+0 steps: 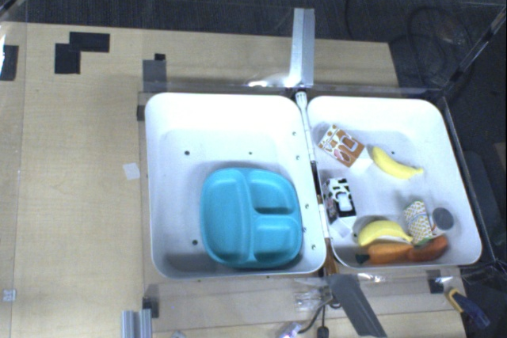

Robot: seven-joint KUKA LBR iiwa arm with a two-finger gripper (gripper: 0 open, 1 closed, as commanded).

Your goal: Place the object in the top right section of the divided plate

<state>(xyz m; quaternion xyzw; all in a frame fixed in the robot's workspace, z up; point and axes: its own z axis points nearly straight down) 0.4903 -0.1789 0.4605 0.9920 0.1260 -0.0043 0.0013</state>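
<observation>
While both bins sit side by side on the table (71,194), the left bin (170,131) holds just the blue divided plate (252,218), long axis running roughly front to back. Its top right section (276,194) is bare. The right bin (440,138) holds the candidates: a banana (394,164) near the far side, a second banana (382,231) near the front, an orange-red carrot-like piece (408,252), a patterned packet (341,145), a small black-and-white item (341,198). Which is the object: cannot tell. Fingers' state: cannot tell. Any pick must travel leftward across the divider to the plate.
</observation>
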